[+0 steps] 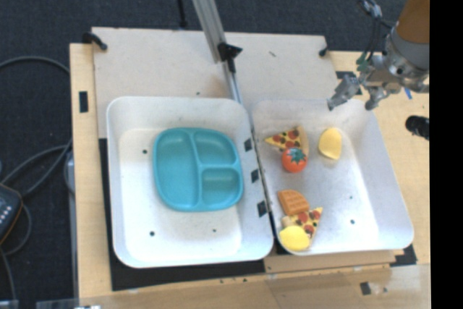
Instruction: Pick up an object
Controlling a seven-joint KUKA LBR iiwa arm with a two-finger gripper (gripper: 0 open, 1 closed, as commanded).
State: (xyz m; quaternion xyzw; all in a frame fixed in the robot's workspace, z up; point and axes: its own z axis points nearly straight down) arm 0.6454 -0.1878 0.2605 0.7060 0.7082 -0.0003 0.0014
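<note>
Grey arm (409,25) raised, claw (357,94) spread, unladen

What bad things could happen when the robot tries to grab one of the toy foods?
The tomato touches a pizza slice, so the gripper might bump one while grabbing the other. The waffle, second pizza slice and lemon huddle against the right bin's near-left corner, where the wall could block it. The gripper hangs open above the far rim, so it might clip the rim going down.

a lab: bench (83,177), camera mast (201,0), loose cables (29,65).
</note>
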